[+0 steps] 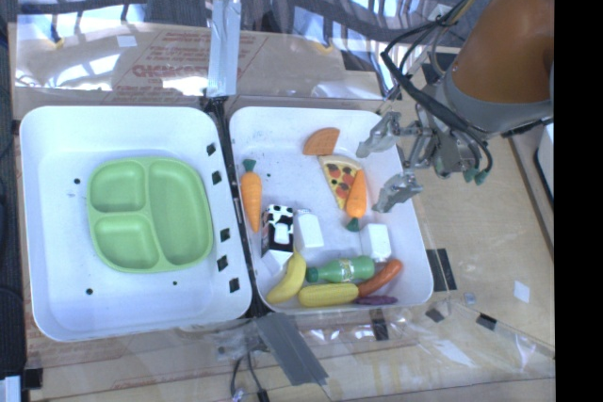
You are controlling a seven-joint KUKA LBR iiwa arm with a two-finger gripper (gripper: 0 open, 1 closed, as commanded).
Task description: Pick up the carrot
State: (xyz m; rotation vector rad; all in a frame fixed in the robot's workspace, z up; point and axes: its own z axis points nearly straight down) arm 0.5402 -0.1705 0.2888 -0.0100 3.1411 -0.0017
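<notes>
Gripper (391,165) hovers at the right rim of the right bin (415,240), fingers spread wide with nothing between them. One finger (375,138) lies toward the far side, the other (398,191) nearer.

Two carrots are in the right bin. One carrot (251,198) lies along the bin's left wall, green top pointing far. The second carrot (356,196) rests just beside the pizza slice (335,174), close to the nearer finger and apart from it.

Near end of the bin: banana (287,279), green bottle (341,270), yellow piece (327,295), black-and-white carton (278,228).

Left bin (47,202) holds a green divided plate (151,214).
</notes>
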